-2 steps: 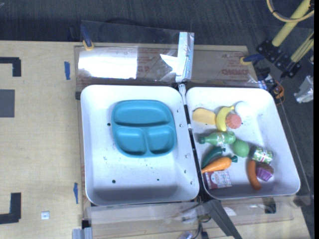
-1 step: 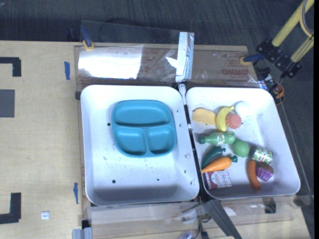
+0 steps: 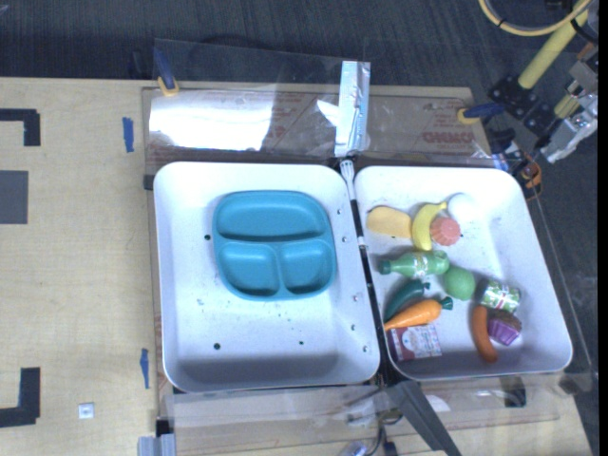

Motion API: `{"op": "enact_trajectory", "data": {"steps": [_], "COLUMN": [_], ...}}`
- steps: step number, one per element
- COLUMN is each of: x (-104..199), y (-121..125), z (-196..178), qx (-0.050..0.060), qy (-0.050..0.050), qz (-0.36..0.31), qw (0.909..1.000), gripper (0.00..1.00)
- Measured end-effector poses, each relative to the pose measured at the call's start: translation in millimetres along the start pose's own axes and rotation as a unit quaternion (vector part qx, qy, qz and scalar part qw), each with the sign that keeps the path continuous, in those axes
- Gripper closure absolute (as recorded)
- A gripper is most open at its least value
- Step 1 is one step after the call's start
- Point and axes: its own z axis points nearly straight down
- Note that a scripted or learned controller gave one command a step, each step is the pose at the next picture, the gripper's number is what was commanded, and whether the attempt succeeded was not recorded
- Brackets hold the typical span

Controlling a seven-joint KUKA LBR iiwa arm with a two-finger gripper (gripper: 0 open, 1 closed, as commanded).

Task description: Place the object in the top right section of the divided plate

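You are looking down on two shallow white plastic bins side by side on the bench. The left bin point(image 3: 180, 331) holds a blue divided plate point(image 3: 275, 242) with one wide section along its far side and two smaller sections nearer you; all three sections show bare blue plastic. The right bin point(image 3: 541, 283) holds the toy food, clustered from its far middle down to its near right corner: a pale yellow rounded piece point(image 3: 388, 220) touching a yellow banana point(image 3: 425, 224), a pink-red round piece point(image 3: 444, 230) resting against the banana, and a white rounded piece point(image 3: 460, 205) just beyond it. Below them lies a green bottle point(image 3: 416, 265) on its side, with a green round fruit point(image 3: 460, 283) at its right end. A dark green vegetable point(image 3: 404, 297) and an orange carrot point(image 3: 416, 313) lie tilted together, above a small printed packet point(image 3: 416, 341). To the right sit a small green can point(image 3: 500, 297), a purple piece point(image 3: 504, 329) and an orange-red sausage shape point(image 3: 481, 334). At the upper right edge you see part of the arm's end point(image 3: 568, 122), outside the bins and well apart from the plate; you cannot tell from here how the claw is set.
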Motion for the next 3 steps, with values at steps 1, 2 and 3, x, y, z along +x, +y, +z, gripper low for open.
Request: {"op": "enact_trajectory", "data": {"steps": [1, 2, 3], "x": [28, 34, 34], "y": [-11, 1, 68], "z": [-35, 12, 3], "qx": [0.002, -0.001, -0.001], "qy": [0.003, 0.001, 0.002], "qz": [-0.062, 0.064, -0.063], "qw": [0.9981, 0.998, 0.998], "gripper": [1.0, 1.0, 1.0]}}
